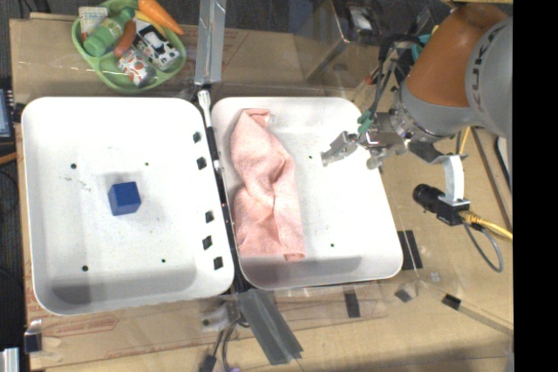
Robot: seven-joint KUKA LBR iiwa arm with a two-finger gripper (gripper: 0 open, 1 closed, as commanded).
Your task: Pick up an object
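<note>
Two bins, one arm — nothing gripped.
Pink cloth [266, 187] lies in right bin [375, 231]; blue cube [125, 197] sits in left bin [52, 274]. Gripper [336, 154] hangs over the right bin — fingers apart, holding nothing.

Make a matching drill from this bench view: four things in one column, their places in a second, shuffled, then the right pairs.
Things
1. blue cube
2. pink cloth
3. green bowl
4. gripper

Places
A. on the bench beyond the left bin's far corner
B. over the right bin's upper part, right of the cloth
C. in the left bin
D. lying along the right bin's left side

Pairs: 1-C, 2-D, 3-A, 4-B
</note>
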